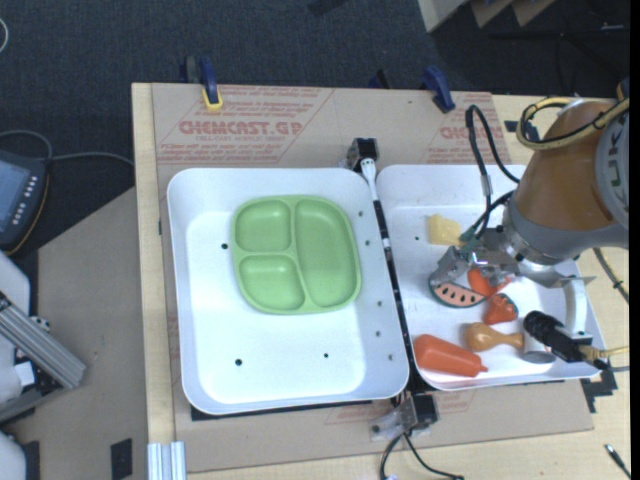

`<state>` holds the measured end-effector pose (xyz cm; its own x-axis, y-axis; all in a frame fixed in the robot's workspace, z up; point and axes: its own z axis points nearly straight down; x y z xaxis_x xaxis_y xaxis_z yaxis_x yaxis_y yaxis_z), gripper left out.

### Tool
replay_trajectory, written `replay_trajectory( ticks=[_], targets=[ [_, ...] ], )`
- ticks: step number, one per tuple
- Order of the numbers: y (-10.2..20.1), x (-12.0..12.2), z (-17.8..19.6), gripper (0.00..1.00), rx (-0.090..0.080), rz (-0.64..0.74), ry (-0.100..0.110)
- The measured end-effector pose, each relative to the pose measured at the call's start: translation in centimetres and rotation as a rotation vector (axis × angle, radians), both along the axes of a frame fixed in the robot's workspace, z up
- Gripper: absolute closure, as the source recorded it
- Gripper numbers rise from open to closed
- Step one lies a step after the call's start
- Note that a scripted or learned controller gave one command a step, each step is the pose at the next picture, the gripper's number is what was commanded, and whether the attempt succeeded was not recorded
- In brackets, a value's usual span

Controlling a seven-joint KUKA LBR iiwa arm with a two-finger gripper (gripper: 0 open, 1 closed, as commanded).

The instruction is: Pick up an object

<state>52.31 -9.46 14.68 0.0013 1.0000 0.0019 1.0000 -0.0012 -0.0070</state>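
My gripper (472, 266) hangs low in the right bin (420, 190), near its middle. It sits right above a watermelon slice (450, 291) and a small red piece (481, 282), and the wrist hides how it meets them. A yellow wedge (443, 230) lies just behind and left of the gripper. In front of it lie a small orange-red piece (501, 310), a tan drumstick (490, 338) and a long orange-red carrot-like piece (449, 356) by the front rim.
The left bin (200, 298) holds a green divided plate (297, 254) in its rear half. The bins' shared rim runs between plate and gripper. The arm (565, 183) enters over the right bin's far right corner.
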Motion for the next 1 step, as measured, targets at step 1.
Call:
replay_trajectory(
  ticks=[1],
  targets=[
    [-0.75, -0.19, -6.04, 0.00, 0.000, 0.000, 0.001]
  ],
)
